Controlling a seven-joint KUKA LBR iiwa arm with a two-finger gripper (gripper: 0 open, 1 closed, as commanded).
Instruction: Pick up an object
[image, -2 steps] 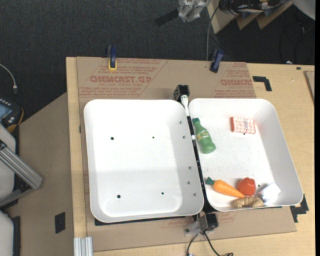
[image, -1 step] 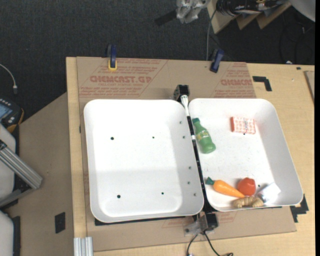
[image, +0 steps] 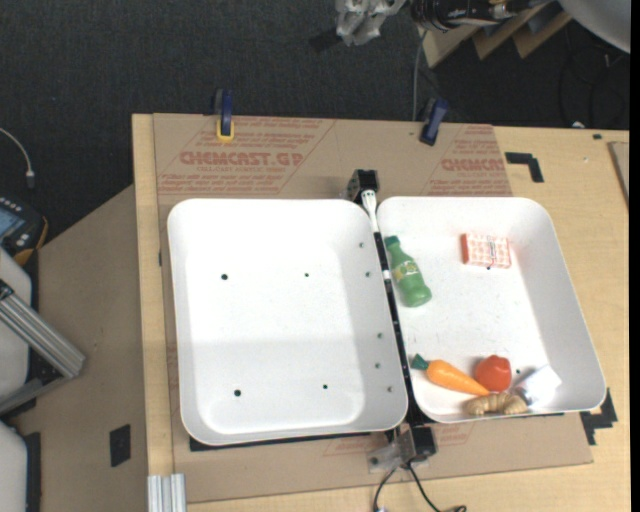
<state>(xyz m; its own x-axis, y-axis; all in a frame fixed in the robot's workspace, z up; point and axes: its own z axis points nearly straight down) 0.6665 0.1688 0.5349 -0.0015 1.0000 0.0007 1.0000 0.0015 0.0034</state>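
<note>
The gripper (image: 358, 20) shows at the twelve o'clock edge of the camera view, well apart from both bins, too small and blurred to tell how its jaws stand, and nothing can be seen in its hold. In the right bin (image: 560, 300) a green bottle (image: 405, 272) lies at about nine o'clock against the wall shared with the left bin (image: 200, 330), and a red-and-white packet (image: 487, 250) lies near one o'clock. Toward six o'clock lie an orange carrot (image: 448, 375), a red tomato (image: 492, 372) just beside it, and a tan ginger root (image: 495, 404) near the front rim, all on the table (image: 300, 140).
</note>
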